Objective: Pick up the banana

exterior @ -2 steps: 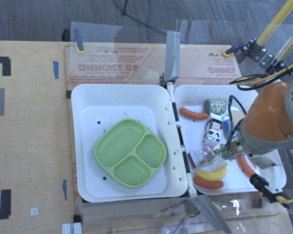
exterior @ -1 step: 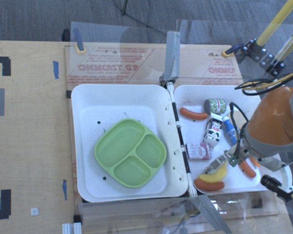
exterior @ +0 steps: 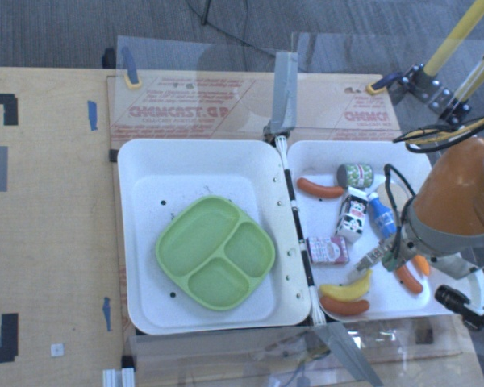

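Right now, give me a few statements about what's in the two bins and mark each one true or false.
1. The green tray lies in the left bin. True.
2. The banana lies on the green tray. False: it lies in the right bin, near its front edge.
3. A hot dog lies right beside the banana. True.
4. The banana is lifted clear of the bin. False: it rests on the bin floor, with the tool just beyond its upper tip.
5. The blue bottle stands in the left bin. False: it lies in the right bin beside the milk carton.
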Tool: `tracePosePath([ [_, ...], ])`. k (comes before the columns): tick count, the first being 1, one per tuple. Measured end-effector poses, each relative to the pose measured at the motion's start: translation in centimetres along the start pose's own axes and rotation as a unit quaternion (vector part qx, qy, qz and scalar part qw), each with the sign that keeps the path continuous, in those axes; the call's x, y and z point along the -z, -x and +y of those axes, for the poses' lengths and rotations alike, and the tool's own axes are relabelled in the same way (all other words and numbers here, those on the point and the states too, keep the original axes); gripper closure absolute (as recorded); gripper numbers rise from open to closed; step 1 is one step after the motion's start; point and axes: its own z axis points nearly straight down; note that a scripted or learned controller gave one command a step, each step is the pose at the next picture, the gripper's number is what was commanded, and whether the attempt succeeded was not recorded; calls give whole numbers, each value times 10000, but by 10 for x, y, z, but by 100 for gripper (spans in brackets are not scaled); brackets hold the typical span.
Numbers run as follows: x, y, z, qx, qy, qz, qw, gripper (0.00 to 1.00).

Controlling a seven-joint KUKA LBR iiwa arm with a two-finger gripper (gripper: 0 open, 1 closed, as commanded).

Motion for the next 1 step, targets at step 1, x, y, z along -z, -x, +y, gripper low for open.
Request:
tracePosePath([
  [1, 85, -37, 31, -2443, -81, 41, 9697, 100],
])
